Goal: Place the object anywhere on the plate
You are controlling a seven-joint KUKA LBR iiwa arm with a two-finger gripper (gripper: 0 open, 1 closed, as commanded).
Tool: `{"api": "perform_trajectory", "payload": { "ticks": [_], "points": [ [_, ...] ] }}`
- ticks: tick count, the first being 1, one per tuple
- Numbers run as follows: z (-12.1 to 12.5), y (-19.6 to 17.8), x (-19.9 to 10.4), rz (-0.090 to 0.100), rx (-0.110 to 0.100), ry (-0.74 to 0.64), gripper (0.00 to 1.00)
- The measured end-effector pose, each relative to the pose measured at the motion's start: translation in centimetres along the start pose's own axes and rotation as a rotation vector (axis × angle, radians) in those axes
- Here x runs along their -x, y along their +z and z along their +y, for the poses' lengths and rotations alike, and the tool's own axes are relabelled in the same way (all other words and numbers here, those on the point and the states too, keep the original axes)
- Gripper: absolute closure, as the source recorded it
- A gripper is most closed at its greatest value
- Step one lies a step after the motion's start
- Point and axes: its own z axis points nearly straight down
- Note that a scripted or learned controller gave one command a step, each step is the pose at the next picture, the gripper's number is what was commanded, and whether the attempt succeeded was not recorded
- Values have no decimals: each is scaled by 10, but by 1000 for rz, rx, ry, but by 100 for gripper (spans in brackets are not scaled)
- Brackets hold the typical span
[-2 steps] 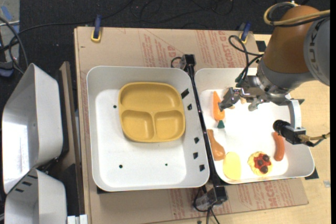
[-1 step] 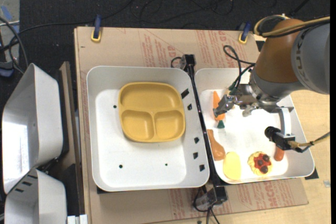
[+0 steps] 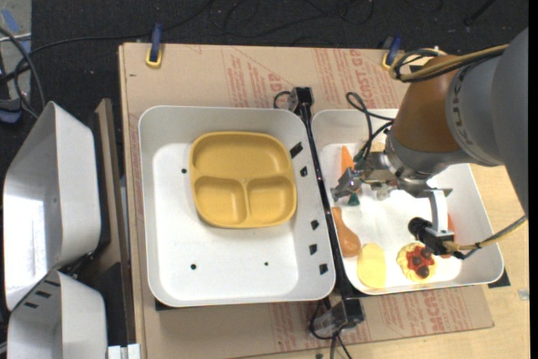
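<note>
Nearest me, toy food is lying in the right bin, just below my gripper, whose grip I cannot tell. I'm judging one piece needs centring before carrying left to the plate.

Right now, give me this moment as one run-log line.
arm: over right bin | gripper: low at bin's left side, fingers unclear | plate: left bin, nothing on it | toy food: in right bin | placement: not done

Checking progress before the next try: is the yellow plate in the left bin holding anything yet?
Empty. The yellow plate shows all three compartments bare; the toy food items lie in the right bin.
</note>
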Motion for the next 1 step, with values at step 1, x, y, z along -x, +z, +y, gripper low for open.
{"api": "perform_trajectory", "payload": {
  "ticks": [1],
  "points": [
    [1, -13, 0, 0, 5, 1, 100]
  ]
}}
